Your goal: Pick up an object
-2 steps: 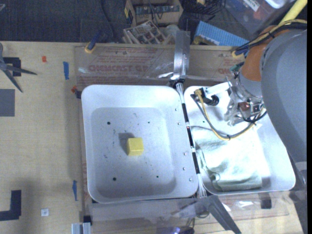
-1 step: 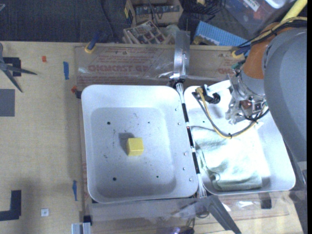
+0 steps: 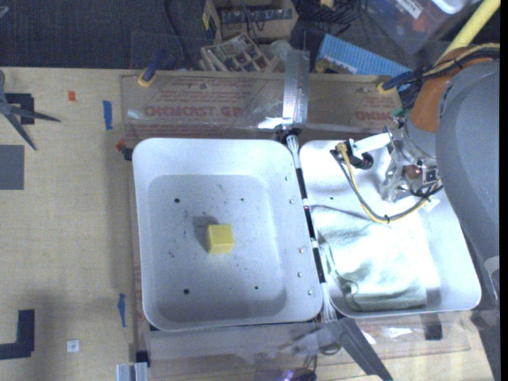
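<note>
Bench (image 3: pixel 63 236) bears two white bins (image 3: pixel 159 165), holding one yellow cube (image 3: pixel 221 239) and one pale cloth (image 3: pixel 381 280); pincer (image 3: pixel 394 182) state unclear.

Robotics lab, by the look. Grey robot arm (image 3: pixel 476 149) is reaching over a plywood bench (image 3: pixel 63 236) marked with blue tape (image 3: pixel 107 114); two white bins (image 3: pixel 147 213) are sitting on it; tangled cables (image 3: pixel 182 14) and parts boxes (image 3: pixel 238 54) are crowding the space behind.

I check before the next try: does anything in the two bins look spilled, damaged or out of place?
Nothing is spilled or broken. The yellow cube sits flat in the left bin. One oddity: a pale cloth lies crumpled in the right bin, bunched toward its near edge.
</note>
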